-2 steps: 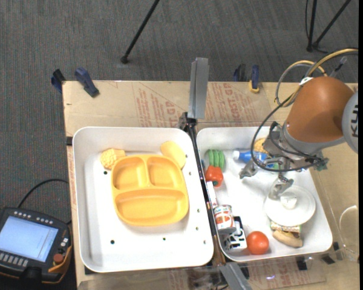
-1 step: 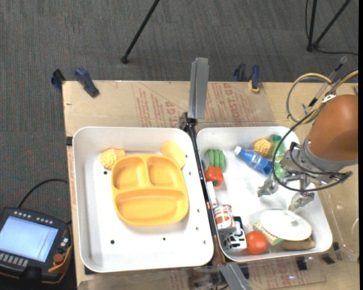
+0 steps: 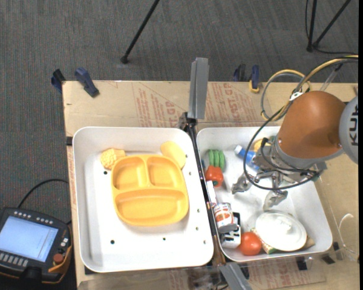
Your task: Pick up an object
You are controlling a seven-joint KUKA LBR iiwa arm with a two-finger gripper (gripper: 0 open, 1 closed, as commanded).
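At the far left, on the grey carpet beside the bench, we see a black teach pendant with a lit screen (image 3: 25,241). On the bench, the left shallow white bin (image 3: 88,222) contains a yellow plastic divided tray with three compartments (image 3: 149,190), lying flat; a small pale yellow ridged toy (image 3: 112,157) touches the tray's upper left corner.

Along the left wall of the right shallow white bin (image 3: 317,213) we note a green ribbed toy vegetable (image 3: 216,157), with a red-orange toy pepper (image 3: 214,174) just below it. Further down stands a small printed can (image 3: 222,212), and beside it a black and white object (image 3: 231,235). A red toy tomato (image 3: 250,243) lies at the near wall, touching a round white lidded bowl (image 3: 281,231). A blue object (image 3: 247,156) is partly hidden near the far wall.

The two-finger gripper (image 3: 259,192) hangs over the bin's middle, above the white bowl, with its metal fingers (image 3: 241,184) spread wide apart and nothing between them.
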